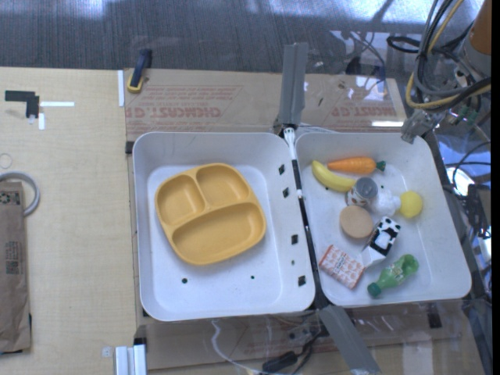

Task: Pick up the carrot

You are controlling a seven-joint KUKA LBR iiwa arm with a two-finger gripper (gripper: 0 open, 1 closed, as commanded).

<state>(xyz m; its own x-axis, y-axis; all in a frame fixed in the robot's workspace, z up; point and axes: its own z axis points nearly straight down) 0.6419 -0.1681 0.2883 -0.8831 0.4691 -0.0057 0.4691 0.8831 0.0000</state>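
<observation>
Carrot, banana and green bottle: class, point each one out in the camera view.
carrot (351, 164), camera view, middle of its orange body
banana (331, 177), camera view, middle of its curve
green bottle (395, 275), camera view, its body

two white bins (148, 233), one yellow plate (209, 212), one carrot (353, 164), one banana (331, 176)

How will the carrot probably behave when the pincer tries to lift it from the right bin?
The carrot looks like a smooth, stiff toy, so it would likely keep its shape. Its round, tapered body may roll or slip. It lies against the banana, which might shift too if pushed.
</observation>
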